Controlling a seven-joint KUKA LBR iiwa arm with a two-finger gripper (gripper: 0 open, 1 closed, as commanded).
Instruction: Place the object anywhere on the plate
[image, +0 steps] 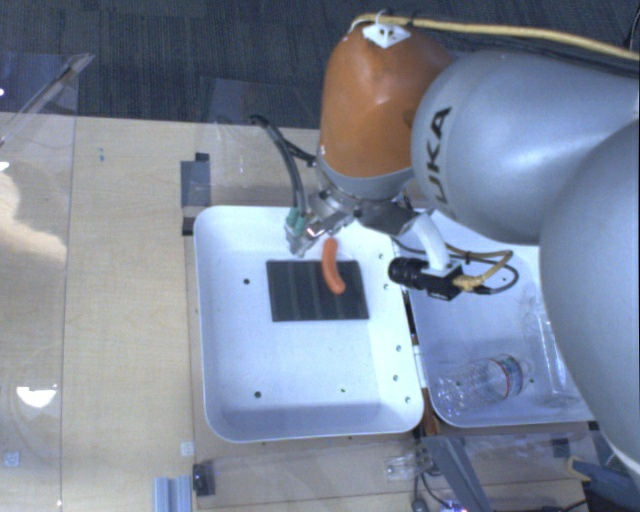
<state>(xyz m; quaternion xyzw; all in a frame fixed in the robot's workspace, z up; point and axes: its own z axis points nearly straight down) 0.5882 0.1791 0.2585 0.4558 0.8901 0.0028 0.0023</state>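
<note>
A dark, ribbed rectangular plate (310, 295) lies flat in the left white bin (230, 330). A small orange sausage-shaped object (333, 269) rests at a slant over the plate's upper right corner. Its lower end is on the plate and its upper end points up toward the gripper. The gripper (305, 236) hangs just above and left of the object's upper end, over the plate's back edge. The arm's orange band and grey wrist hide much of it, so I cannot make out whether it touches the object.
The right bin (500, 415) holds a clear plastic bottle (482, 381) lying on its side. A black camera unit with cables (425, 275) juts from the wrist over the gap between the bins. The large grey arm covers the upper right.
</note>
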